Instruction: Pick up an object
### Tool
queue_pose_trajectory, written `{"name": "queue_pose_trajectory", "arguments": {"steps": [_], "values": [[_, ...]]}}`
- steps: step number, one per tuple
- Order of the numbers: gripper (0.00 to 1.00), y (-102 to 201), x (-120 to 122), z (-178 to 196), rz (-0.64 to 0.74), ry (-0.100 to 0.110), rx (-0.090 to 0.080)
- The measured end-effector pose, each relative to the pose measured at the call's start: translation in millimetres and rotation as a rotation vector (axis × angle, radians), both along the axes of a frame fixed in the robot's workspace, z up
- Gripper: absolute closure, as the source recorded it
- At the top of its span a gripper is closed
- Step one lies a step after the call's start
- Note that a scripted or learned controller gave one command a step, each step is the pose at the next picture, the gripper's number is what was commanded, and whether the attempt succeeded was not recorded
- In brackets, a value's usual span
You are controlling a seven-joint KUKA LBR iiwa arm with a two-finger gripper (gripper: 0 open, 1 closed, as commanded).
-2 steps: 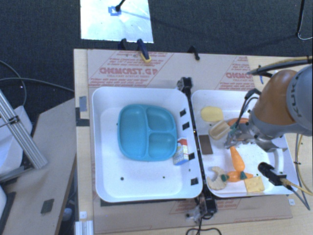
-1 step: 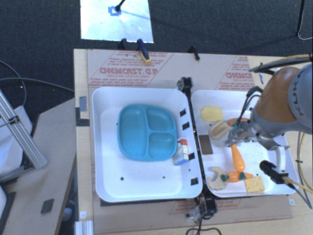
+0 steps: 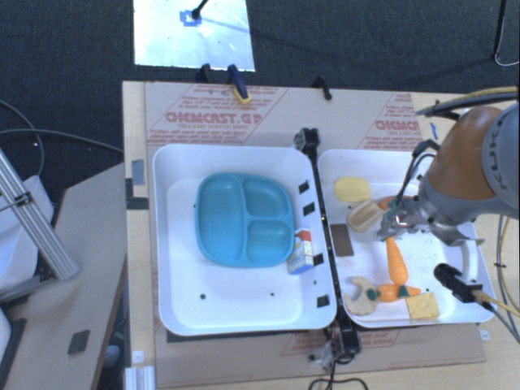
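Though near fingers (image 3: 393, 220), carrot (image 3: 396, 261) apart.

A dark carpeted floor (image 3: 366, 31) spreads around the pale wooden surface (image 3: 138, 242). At twelve o'clock a shiny metal plate (image 3: 191, 23) lies on the floor. At nine o'clock stands an aluminium frame (image 3: 32, 218), with black cables (image 3: 57, 136) curving near it.

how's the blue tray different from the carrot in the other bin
The blue tray lies in the left bin; the carrot lies in the right bin. The tray is wide, flat and split into compartments; the carrot is slim, tapered and orange. Both rest on their bin floors.
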State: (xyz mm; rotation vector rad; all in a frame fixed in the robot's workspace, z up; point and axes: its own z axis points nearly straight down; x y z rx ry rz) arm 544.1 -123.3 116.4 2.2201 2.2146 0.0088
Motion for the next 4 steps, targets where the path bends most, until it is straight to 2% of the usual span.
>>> {"name": "queue_pose_trajectory", "arguments": {"steps": [1, 2, 4], "values": [[1.00, 59, -5, 97, 0.013, -0.003, 0.002], [1.00, 55, -6, 103, 0.009, 0.002, 0.000], [1.00, 56, -4, 124, 0.017, -0.003, 0.001]]}}
